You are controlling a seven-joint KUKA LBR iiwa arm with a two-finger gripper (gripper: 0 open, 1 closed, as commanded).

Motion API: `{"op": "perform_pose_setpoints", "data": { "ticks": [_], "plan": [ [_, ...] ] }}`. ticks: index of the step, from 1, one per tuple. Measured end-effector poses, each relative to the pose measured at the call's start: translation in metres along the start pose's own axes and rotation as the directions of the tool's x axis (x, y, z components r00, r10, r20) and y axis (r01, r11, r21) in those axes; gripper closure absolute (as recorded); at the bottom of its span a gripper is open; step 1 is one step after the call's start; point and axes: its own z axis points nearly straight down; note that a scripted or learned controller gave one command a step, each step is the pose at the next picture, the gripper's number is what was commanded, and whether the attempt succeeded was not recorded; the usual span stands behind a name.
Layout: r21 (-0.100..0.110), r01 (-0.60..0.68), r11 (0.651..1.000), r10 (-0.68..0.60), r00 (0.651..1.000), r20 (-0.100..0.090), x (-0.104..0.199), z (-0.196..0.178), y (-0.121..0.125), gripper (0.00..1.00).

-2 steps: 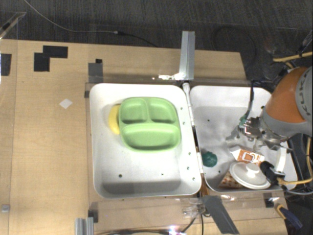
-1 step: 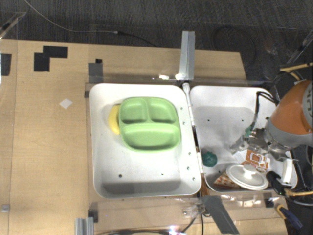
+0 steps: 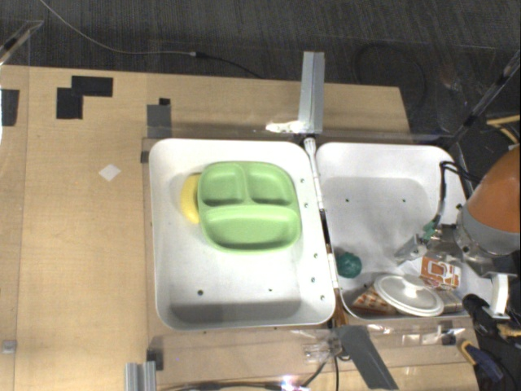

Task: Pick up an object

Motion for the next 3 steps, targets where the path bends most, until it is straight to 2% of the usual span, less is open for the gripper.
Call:
{"op": "perform_pose_setpoints", "data": {
  "ticks": [1, 2, 3],
  "plan": [
    [0.001, -0.146, 0.989, 0.146, 0.989, 0.005, 0.007, 0.000, 0.004, 0.00],
    [-0.003, 0.212, 0.977, -0.212, 0.977, 0.005, 0.072, -0.001, -0.008, 0.00],
    [0.001, 0.421, 0.907, -0.421, 0.907, 0.006, 0.009, 0.000, -0.003, 0.00]
  ]
}}
